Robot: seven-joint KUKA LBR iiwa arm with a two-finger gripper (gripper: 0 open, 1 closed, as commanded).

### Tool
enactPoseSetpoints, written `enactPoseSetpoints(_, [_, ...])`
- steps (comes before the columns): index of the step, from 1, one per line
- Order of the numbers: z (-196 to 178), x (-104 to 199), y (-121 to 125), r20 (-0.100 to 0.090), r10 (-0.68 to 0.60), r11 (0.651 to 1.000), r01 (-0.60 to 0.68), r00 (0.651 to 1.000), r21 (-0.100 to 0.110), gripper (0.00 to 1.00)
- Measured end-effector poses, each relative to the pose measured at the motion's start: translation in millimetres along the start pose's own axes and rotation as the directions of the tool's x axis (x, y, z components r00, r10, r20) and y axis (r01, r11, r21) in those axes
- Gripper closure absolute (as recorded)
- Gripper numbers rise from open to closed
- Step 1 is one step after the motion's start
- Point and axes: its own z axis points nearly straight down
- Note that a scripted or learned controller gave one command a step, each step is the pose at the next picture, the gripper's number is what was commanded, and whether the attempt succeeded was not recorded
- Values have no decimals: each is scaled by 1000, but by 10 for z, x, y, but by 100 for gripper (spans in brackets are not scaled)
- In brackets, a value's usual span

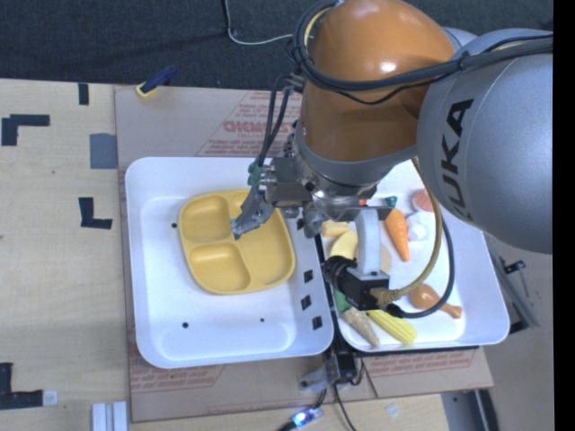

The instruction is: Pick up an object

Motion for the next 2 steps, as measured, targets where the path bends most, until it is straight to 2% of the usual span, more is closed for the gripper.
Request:
enactPoseSetpoints(1, [1431,399,14,0,1,1000,-1,1000,-1,0])
enactPoseSetpoints(2, [1246,383,35,-4,3,1000,-3,1000,-12,100])
